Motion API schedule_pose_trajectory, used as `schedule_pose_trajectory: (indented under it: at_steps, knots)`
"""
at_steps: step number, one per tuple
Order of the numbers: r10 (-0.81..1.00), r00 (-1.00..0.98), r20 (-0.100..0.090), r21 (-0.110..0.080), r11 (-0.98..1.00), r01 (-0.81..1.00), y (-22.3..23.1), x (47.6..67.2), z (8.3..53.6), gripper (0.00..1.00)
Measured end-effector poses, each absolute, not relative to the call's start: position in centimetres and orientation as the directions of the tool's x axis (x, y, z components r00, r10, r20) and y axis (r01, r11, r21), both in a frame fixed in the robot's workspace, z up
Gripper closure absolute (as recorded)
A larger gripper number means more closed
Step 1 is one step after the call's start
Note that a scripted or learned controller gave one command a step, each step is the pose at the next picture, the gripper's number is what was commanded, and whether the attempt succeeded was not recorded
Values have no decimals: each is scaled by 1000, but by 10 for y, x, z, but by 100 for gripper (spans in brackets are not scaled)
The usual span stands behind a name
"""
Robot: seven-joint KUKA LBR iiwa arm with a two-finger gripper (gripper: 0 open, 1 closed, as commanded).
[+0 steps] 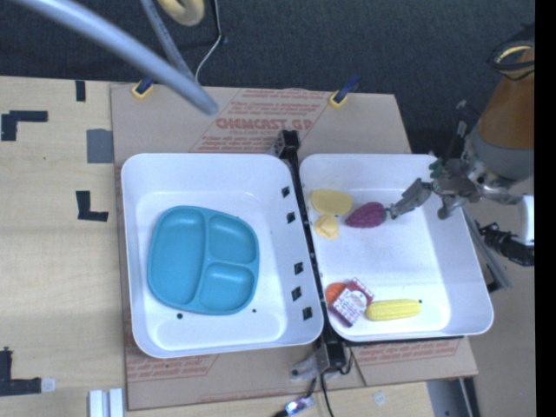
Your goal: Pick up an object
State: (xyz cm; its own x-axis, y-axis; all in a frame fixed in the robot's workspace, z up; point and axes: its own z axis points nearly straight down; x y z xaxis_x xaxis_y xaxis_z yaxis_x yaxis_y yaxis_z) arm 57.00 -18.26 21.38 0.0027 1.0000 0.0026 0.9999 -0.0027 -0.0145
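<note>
A brown cardboard sheet covers the bench and carries two shallow white bins side by side. The left bin holds a turquoise divided plate lying flat near its middle. The right bin holds all the small items. The grey arm, with its orange band, reaches in over the right bin's far right corner, and its gripper stretches left and low into the bin, its tip just beside a purple object, perhaps touching it; whether the tip is spread or closed cannot be told from this angle, and nothing is seen held in it. A yellow rounded object lies just left of the purple one, against the bin's left wall, with a smaller pale yellow piece touching its near side. Along the near edge lies a yellow corn cob, and to its left a red-and-white packet resting partly over an orange-red item. A row of black clips runs between the two bins.
</note>
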Motion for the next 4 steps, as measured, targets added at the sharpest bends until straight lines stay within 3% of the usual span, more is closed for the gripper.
schedule_pose_trajectory:
  at_steps: [1, 3, 4]
  knots:
    - [1000, -1, 0, -2, 1, 1000, -182, 573, 221, 0]
    - [1000, 0, 0, -5, 0, 1000, -201, 568, 112, 0]
    - [1000, -2, -2, -1, 2, 1000, -201, 568, 84, 0]
